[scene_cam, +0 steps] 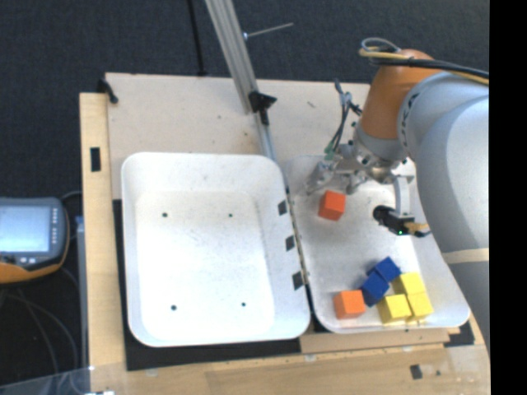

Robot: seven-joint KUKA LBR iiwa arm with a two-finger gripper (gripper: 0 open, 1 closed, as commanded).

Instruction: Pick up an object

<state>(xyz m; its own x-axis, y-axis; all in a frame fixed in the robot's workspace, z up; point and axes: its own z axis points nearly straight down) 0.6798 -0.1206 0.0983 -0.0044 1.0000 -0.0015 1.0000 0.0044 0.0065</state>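
Well, the hand [339,174] hovers just above an orange cube [332,206] in the right bin [449,280]; whether it's open or closed, I cannot tell. That cube looks light and rigid, best pinched across two flat opposite faces.

The big grey robot arm [457,155] comes in from the right side of the camera view. It is round and fat, and it takes up a lot of that side. Above the wrist it has a wide orange band [387,97], and thin cables loop over the top of that band. Below the band the arm gets narrow and points down and to the left. At its tip sits the small metal two-finger gripper [333,179] — it is low over the bench. The fingers are too small and blurry to make out.
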